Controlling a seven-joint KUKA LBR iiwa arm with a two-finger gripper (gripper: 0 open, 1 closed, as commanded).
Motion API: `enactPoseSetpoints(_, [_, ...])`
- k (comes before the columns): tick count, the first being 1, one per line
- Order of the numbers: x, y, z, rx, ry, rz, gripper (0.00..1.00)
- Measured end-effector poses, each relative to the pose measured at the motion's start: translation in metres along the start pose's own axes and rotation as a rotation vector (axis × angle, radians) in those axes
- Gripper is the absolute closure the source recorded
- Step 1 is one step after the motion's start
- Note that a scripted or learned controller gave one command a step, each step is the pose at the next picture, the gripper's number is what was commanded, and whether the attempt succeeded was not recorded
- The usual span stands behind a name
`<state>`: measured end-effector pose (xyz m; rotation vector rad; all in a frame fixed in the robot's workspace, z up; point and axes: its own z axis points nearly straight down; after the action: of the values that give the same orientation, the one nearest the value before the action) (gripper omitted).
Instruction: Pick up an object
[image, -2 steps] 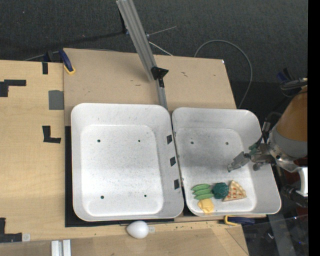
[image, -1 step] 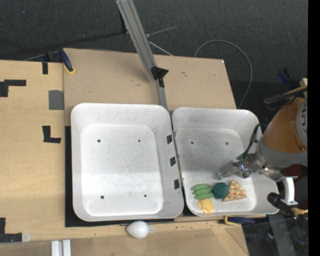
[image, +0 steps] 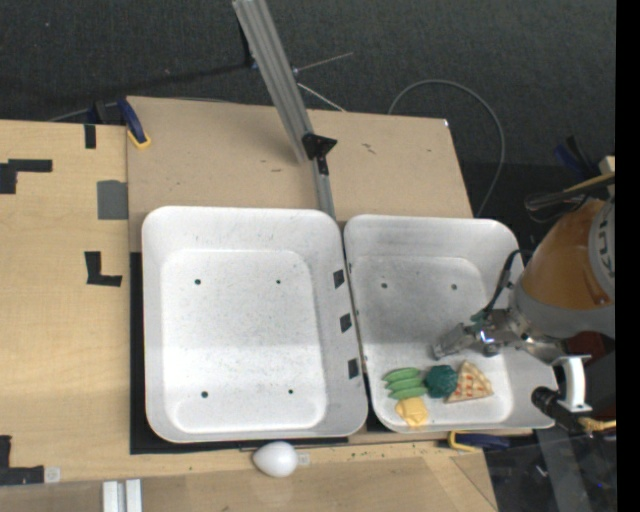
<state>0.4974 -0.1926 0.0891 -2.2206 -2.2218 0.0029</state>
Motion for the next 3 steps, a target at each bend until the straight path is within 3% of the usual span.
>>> enactPoseSetpoints(1, [0.001, 0.0, -0.01, 0.001, 0.001, -0.001, 1.0])
enactPoseSetpoints(3, [-0.004, -0.007, -0.101, -0.005, -0.001, 0.0, 1.0])
